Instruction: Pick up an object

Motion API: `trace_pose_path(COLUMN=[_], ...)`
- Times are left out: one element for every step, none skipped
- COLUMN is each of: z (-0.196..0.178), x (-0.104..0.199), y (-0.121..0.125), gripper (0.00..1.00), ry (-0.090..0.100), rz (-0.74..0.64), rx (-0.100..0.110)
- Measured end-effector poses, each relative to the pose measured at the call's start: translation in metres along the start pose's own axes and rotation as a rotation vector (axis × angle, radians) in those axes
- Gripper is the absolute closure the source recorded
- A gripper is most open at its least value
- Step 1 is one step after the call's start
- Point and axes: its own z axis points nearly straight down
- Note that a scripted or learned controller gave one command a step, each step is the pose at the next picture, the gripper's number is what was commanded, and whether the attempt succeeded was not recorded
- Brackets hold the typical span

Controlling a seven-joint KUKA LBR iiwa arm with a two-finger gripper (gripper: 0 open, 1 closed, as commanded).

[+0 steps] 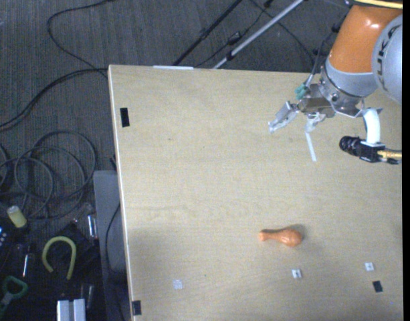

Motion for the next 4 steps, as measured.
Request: trace_pose_path(z=[0.044, 0.122, 0.151, 0.141], x=[-0.043, -0.07, -0.053, -0.052], y=[0.022, 0.02, 0.021, 0.022], gripper=[0.0, 0.0, 0.0, 1.0], ry=[-0.001, 0.001, 0.001, 0.002], rz=[-0.056, -0.261, -0.404, -0.402], rx=[0.0, -0.002, -0.002, -0.006])
